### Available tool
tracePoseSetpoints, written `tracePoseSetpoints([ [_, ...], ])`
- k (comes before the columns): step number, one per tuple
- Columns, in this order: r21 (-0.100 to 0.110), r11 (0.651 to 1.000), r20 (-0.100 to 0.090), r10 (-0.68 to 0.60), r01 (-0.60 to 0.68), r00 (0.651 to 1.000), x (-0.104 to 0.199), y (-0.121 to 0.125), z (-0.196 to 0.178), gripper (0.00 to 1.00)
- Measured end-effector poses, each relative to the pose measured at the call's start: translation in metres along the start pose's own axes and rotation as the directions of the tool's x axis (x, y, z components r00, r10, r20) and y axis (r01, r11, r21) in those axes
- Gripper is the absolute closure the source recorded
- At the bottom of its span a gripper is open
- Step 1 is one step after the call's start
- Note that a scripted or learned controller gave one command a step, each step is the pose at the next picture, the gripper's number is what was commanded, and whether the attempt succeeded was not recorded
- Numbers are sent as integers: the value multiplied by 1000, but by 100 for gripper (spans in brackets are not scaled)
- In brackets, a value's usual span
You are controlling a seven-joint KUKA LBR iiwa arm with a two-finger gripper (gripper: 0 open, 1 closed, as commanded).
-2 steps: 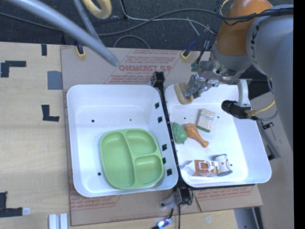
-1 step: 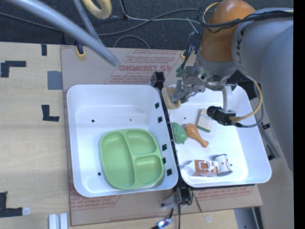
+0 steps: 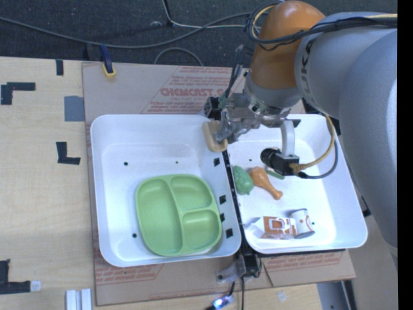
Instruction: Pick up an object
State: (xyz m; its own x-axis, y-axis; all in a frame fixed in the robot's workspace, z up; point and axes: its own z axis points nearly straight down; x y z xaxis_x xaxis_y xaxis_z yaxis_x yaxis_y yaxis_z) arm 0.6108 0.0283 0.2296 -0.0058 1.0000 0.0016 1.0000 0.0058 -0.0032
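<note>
My gripper [image 3: 224,132] hangs low over the far end of the wall between the two bins. A pale tan object [image 3: 211,137] lies right at its left side, touching or nearly touching it and partly hidden by it. In the right bin [image 3: 335,173] lie a green toy [image 3: 244,181], an orange drumstick-shaped toy [image 3: 266,181] beside it, and a crumpled white and orange wrapper [image 3: 284,226] near the front wall. A green divided plate [image 3: 177,214] rests in the left bin [image 3: 116,141].
The grey arm with its orange band [image 3: 284,37] covers the far part of the right bin. A black fitting with a yellow cable [image 3: 279,161] hangs just above the orange toy. Cardboard [image 3: 174,89] lies under both bins.
</note>
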Motion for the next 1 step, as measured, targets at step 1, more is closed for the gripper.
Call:
tracePoseSetpoints([
  [1, 0, 1000, 0, 0, 0, 1000, 45, -11, 6, 100],
])
